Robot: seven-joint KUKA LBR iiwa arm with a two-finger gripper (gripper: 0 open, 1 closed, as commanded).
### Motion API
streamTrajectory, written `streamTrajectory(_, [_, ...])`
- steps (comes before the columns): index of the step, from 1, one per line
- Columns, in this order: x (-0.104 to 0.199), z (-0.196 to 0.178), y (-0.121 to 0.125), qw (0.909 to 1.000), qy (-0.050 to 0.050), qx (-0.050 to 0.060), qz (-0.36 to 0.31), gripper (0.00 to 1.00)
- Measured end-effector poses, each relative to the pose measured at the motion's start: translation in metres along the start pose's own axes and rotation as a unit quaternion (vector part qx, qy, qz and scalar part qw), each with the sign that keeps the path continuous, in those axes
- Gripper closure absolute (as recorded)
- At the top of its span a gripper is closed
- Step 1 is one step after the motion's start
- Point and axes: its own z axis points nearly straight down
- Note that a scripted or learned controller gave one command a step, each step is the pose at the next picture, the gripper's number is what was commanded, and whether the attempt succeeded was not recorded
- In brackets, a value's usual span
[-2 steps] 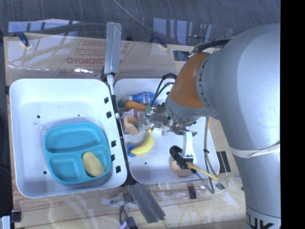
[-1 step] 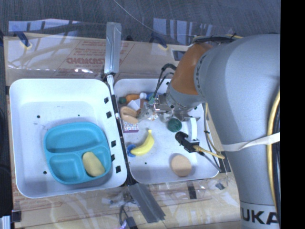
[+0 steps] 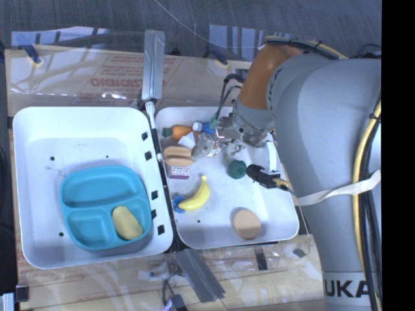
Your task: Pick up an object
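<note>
My gripper [image 3: 211, 142] hangs low over the back of the right bin [image 3: 285, 220], coming down from the grey arm with its orange band [image 3: 262, 76]. Its tip is just right of a tan bun-like piece [image 3: 177, 154] and an orange carrot-like piece [image 3: 181, 132]. A small blue and white item [image 3: 202, 127] lies right behind the tip. A dark green lump [image 3: 237, 168] sits a little to its right and nearer the front. A yellow banana [image 3: 196, 196] and a round tan disc [image 3: 246, 223] lie toward the front of that bin.
The left bin [image 3: 39, 135] holds a blue divided tray [image 3: 97, 203] with a yellow oval item [image 3: 127, 222] in its front right compartment. A small red and white item [image 3: 178, 171] lies by the right bin's left wall. The arm's bulk covers the right side.
</note>
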Motion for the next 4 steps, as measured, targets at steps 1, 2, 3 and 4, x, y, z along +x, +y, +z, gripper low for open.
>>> streamTrajectory(1, [-0.033,-0.089,-0.005,0.9977,-0.015,-0.048,-0.047,0.00])
streamTrajectory(2, [-0.017,-0.035,0.019,0.9862,-0.023,-0.053,-0.155,0.00])
streamTrajectory(3, [-0.014,-0.049,0.020,0.9854,-0.023,-0.056,-0.159,1.00])
streamTrajectory(4, [-0.014,-0.048,0.020,0.9854,-0.023,-0.055,-0.159,0.00])
